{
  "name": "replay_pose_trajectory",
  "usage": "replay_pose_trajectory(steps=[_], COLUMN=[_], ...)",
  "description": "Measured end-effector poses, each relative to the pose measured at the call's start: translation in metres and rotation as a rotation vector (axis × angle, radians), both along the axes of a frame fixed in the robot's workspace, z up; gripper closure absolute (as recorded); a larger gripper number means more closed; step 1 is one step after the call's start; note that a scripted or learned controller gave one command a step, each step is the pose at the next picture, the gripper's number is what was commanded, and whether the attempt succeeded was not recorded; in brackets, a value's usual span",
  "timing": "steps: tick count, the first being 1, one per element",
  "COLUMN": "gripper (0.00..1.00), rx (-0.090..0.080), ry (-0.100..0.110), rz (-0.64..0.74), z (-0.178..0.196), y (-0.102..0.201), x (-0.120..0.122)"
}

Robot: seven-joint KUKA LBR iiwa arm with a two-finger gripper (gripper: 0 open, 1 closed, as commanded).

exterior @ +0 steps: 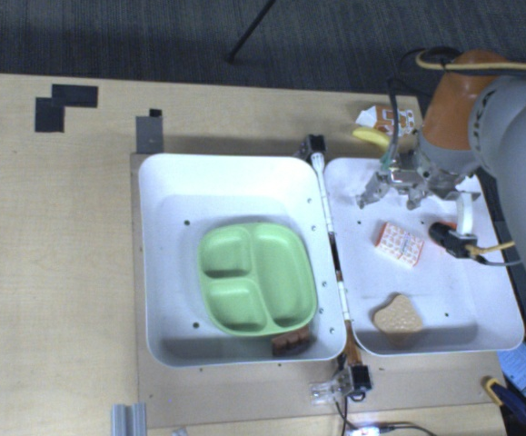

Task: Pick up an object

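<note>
The pale wooden worktop (54,243) carries a few black tape marks (63,107) near its far left edge. Next comes the left bin (158,243), which holds a green divided plate (256,277) with three compartments, lying flat near the bin's middle. A small brown thing (290,341) sits at the plate's near edge, partly tucked under it against the bin's front wall; what it is cannot be told.

The right bin (485,321) touches the left one along their shared rim. In it, a small red-and-white patterned block (399,243) lies a little tilted near the middle, and a tan rounded piece (398,316) lies nearer the front wall, well apart from the block. Both lie loose on the bin floor, untouched.

The end effector (392,192) hangs over the far part of the right bin, above and just beyond the patterned block. Its two fingers are spread apart with nothing between them. Beyond the bin's far rim, a small yellow thing (369,136) and a crumpled white-and-orange packet (382,116) lie on the worktop. The grey arm (517,143) with its orange band (458,103) reaches in from the right.
</note>
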State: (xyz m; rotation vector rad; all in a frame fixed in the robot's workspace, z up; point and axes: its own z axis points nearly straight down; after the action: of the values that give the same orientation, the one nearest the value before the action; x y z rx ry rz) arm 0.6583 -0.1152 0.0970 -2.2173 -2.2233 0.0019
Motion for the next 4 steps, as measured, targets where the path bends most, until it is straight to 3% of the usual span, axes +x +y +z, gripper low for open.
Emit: replay_pose_trajectory(steps=[1,2,3,4], gripper=[0.00,1.00,1.00,0.00], rx=[-0.002,0.000,-0.003,-0.002], ry=[-0.004,-0.008,-0.010,-0.007], rz=[-0.001,0.001,0.003,0.004], z=[0.017,0.028,0.122,0.121], y=[-0.032,-0.031,-0.091,-0.090], x=[-0.068,-0.067,0.012,0.011])
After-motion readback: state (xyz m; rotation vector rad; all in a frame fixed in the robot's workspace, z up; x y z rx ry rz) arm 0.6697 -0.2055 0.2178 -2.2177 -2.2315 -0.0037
